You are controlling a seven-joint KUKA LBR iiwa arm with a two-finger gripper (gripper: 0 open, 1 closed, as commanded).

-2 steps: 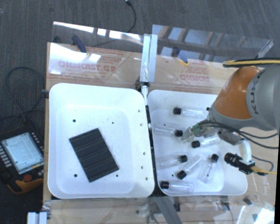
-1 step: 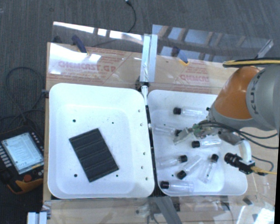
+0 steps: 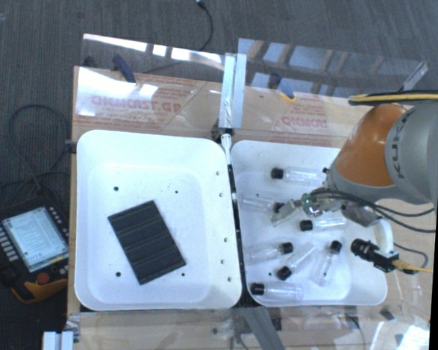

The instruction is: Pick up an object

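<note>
From the overhead camera view, the arm (image 3: 400, 149) reached in from the right over the right bin (image 3: 360, 296), its orange band above the wrist plain to see. The gripper (image 3: 295, 207) hung low in the upper middle of that bin, and its metal fingers appeared spread moderately apart with nothing between them; no object was held.

The task's candidates were the clear vials with black caps scattered across the right bin. The nearest vial (image 3: 322, 225) lay just below and to the right of the fingertips, close beside them, its long axis running roughly left to right with the cap at its left end. Another vial (image 3: 256, 204) lay just left of the gripper, near the bin's inner wall. A further vial (image 3: 294, 173) rested above, toward the back, and several more (image 3: 295, 265) sat toward the front edge, well apart from the tool. By my judgement the coming move turned on a short shift down and right, with the fingers set across that nearest vial's length.

The left bin (image 3: 90, 199) held a black ribbed rectangular pad (image 3: 146, 242), lying diagonally.

Reddish printing ran along the clear panel (image 3: 134, 101) behind the bins, too faint to read. A handheld pendant (image 3: 25, 248) lay on the floor at the left; its screen text was illegible.
</note>
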